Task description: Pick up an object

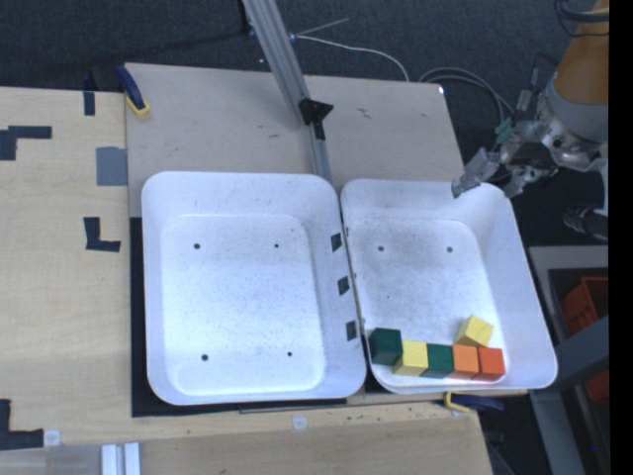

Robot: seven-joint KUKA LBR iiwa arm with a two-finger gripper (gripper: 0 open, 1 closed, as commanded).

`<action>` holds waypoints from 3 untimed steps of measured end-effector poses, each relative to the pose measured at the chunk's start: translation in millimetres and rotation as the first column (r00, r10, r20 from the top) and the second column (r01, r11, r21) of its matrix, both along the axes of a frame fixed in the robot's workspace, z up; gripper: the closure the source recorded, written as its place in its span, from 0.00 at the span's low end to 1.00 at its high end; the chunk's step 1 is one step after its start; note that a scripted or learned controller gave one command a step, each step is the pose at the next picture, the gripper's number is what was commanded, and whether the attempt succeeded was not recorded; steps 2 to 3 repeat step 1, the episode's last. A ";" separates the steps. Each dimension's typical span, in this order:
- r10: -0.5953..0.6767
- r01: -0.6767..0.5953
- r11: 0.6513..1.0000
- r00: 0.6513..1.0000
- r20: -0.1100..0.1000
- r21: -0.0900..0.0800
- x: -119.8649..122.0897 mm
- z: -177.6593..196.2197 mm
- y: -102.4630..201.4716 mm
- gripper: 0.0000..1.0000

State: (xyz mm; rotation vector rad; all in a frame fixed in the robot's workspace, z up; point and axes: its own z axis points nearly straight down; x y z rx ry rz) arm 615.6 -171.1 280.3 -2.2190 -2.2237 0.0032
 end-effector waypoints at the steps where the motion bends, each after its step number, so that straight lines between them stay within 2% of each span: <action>1: -0.001 0.002 1.000 1.000 -0.011 0.004 -61.6 -97.2 12.0 0.00; 3: -0.001 0.002 1.000 1.000 -0.011 0.004 -61.6 -97.2 12.0 0.00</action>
